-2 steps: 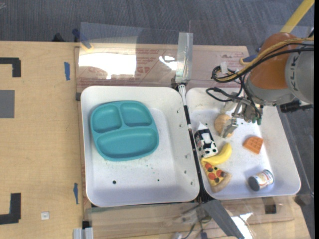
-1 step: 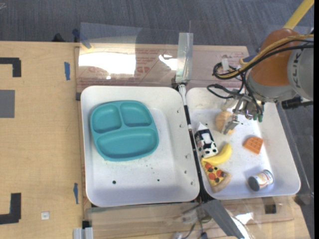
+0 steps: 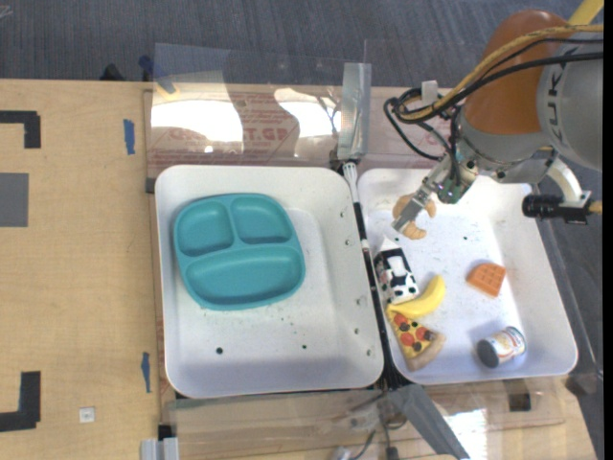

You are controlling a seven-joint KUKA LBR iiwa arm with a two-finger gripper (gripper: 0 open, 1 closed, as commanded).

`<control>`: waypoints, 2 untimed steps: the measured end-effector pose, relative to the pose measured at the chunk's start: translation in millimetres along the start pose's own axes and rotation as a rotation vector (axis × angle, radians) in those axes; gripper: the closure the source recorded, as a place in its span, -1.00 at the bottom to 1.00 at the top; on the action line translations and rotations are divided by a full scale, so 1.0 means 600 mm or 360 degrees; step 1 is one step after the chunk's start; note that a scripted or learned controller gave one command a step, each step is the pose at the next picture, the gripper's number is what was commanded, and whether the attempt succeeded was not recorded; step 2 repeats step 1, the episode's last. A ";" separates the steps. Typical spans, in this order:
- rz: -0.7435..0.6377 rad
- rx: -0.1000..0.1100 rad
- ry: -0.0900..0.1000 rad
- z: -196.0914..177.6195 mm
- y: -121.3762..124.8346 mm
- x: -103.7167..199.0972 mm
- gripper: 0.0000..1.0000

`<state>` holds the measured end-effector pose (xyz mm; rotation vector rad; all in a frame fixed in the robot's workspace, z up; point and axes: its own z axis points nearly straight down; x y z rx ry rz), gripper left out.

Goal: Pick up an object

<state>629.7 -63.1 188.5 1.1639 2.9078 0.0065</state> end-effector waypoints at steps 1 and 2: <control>0.0668 0.0010 0.0012 -0.032 0.073 0.138 1.00; 0.0668 0.0010 0.0012 -0.032 0.073 0.138 1.00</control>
